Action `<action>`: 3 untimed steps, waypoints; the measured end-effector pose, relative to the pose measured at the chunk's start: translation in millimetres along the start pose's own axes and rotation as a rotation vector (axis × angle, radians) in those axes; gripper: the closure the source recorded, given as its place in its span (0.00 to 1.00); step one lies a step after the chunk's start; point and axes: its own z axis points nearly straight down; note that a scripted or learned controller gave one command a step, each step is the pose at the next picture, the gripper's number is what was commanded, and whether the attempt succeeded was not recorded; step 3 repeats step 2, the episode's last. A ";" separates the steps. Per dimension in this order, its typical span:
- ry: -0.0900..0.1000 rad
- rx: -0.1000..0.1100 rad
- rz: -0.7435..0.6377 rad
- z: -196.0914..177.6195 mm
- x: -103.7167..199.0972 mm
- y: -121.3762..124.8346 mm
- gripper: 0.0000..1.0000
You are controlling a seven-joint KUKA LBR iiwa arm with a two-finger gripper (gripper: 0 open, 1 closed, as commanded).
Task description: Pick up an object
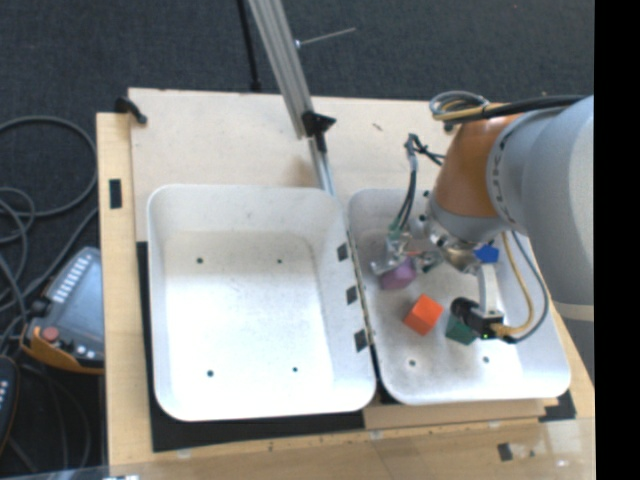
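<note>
My gripper [402,261] is low in the right bin [470,393], near its left wall, directly over a small purple object [397,278]. The purple object lies on the bin floor, partly covered by the gripper. An orange cube [423,314] sits just below and to the right of it. A dark green block [462,330] lies further right, beside a cable. A small blue piece [487,254] shows by the wrist. The grey arm with its orange band [470,173] reaches in from the right and hides the bin's back right part.
The left bin [250,298] stands beside the right one, and their walls meet at about the middle. A slanted aluminium post [285,58] rises behind the bins. Cables and a hand-held control unit [70,303] lie off the bench at the left.
</note>
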 end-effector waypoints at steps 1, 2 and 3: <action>0.004 -0.002 -0.007 -92.5 81.1 8.4 1.00; 0.003 -0.003 -0.006 -172.1 136.7 32.2 1.00; 0.003 -0.003 -0.006 -172.1 136.7 32.2 1.00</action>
